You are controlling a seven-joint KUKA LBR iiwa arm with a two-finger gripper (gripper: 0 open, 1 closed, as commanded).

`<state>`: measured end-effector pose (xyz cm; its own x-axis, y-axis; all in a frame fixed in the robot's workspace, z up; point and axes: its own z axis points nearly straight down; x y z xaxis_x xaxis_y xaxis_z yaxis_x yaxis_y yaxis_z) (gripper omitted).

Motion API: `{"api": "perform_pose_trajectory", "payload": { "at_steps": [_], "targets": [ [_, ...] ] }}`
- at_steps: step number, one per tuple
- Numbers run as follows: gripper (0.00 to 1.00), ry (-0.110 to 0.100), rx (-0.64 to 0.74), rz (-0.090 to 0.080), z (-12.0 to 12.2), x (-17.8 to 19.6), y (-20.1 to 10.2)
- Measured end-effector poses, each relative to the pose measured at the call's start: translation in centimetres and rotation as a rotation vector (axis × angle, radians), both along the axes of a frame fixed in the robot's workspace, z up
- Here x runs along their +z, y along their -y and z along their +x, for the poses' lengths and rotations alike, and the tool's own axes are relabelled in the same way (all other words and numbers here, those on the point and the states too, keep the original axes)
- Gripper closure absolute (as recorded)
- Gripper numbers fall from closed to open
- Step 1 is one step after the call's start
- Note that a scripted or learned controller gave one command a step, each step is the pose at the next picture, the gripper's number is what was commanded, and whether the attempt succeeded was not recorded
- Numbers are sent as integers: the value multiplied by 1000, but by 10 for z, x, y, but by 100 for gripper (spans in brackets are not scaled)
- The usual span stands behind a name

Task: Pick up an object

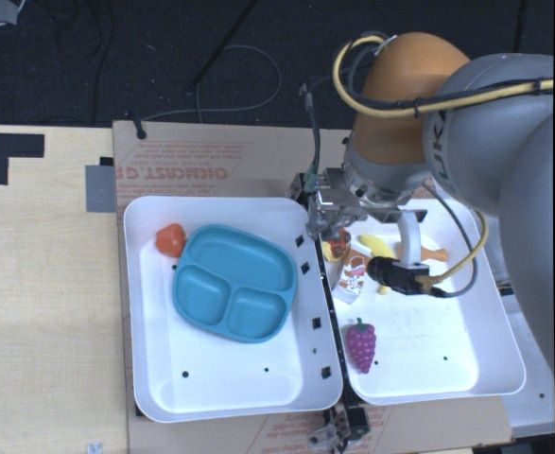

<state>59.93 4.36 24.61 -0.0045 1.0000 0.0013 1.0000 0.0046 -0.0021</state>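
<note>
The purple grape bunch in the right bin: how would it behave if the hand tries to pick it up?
The purple grape bunch looks like a small toy, so probably light. Its bumpy, rounded surface may slip between fingers. It lies close to the right bin's left wall, so a push might wedge it there rather than roll it.

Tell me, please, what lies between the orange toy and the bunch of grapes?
In the camera view, the blue divided plate in the left bin lies between the orange toy and the grapes, along with the bins' adjoining rims.
</note>
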Motion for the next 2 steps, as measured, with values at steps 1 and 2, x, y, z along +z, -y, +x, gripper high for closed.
{"api": "perform_pose_trajectory", "payload": {
  "at_steps": [1, 2],
  "targets": [
    [100, 0, 0, 0, 15, 3, -52],
    [0, -1, -1, -2, 14, 3, -50]
  ]
}}
